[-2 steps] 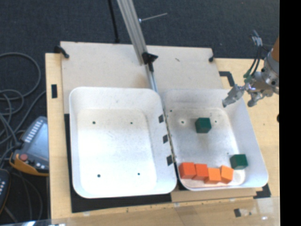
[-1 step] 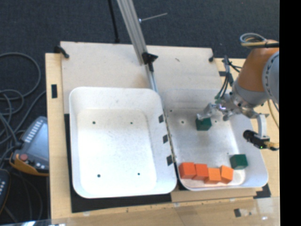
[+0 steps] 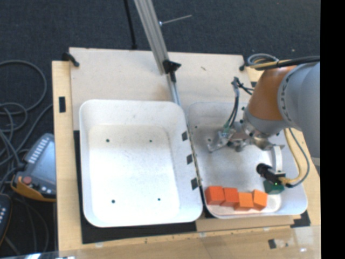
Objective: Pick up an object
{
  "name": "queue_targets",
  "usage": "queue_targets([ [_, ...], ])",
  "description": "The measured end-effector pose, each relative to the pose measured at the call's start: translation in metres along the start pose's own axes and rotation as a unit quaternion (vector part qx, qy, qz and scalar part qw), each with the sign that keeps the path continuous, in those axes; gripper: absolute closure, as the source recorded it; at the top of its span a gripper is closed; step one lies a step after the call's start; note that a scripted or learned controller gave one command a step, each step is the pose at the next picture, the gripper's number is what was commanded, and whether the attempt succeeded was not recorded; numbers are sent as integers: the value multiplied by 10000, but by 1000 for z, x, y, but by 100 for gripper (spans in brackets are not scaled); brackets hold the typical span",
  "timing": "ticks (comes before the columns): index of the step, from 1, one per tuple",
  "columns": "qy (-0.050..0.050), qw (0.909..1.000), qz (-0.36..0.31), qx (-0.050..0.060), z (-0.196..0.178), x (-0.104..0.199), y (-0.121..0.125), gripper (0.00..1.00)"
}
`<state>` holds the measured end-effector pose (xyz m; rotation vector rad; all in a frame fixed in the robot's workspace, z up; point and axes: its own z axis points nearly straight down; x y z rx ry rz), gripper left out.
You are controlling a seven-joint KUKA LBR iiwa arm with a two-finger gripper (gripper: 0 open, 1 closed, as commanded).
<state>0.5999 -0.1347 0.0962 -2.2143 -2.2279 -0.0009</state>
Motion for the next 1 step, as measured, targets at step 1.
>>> queue_targets([
  [1, 24, 9999, 31, 160, -1, 24, 53, 0],
])
